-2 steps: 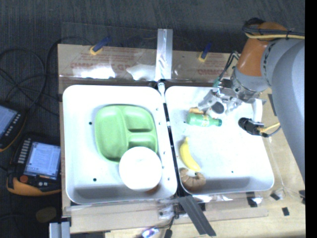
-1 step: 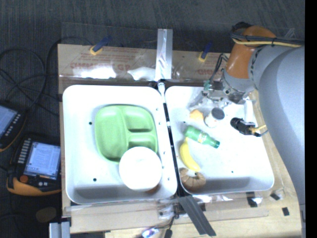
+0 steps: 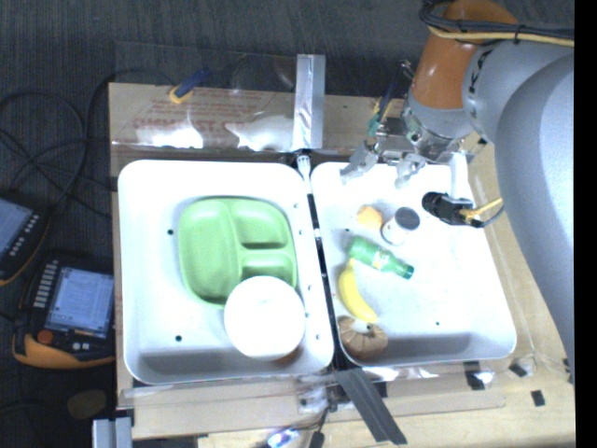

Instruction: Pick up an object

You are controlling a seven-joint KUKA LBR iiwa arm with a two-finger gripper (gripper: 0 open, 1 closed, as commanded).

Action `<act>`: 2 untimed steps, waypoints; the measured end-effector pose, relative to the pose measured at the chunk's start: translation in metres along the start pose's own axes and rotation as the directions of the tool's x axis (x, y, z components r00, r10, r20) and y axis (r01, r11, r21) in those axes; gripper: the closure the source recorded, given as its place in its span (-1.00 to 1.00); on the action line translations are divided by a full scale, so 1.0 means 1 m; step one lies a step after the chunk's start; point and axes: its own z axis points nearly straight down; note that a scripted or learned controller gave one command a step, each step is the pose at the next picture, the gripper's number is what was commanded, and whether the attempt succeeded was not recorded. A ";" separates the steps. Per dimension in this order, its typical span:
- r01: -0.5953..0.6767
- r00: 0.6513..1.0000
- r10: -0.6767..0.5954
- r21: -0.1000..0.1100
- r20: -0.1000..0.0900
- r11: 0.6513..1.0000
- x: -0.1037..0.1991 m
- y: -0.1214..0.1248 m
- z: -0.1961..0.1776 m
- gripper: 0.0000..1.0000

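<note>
A green divided tray (image 3: 238, 247) lies in the left bin (image 3: 149, 250), a white round lid (image 3: 265, 317) overlapping it. A handheld pendant (image 3: 65, 311) sits beside the bench (image 3: 149, 110).

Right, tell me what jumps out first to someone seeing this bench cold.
The green divided tray in the left bin grabs the eye, with a white round bowl overlapping its near corner. In the right bin, a yellow banana and a green bottle lie close together near the divider. The arm's orange band stands above that bin's far edge, its hand just below it.
</note>
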 end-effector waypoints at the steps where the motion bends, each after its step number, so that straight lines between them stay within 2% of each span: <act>1: 0.079 0.997 -0.079 0.000 0.000 0.997 -0.024 -0.039 0.091 -1.00; 2: 0.178 0.984 -0.178 -0.014 0.003 0.984 -0.021 -0.084 0.094 -1.00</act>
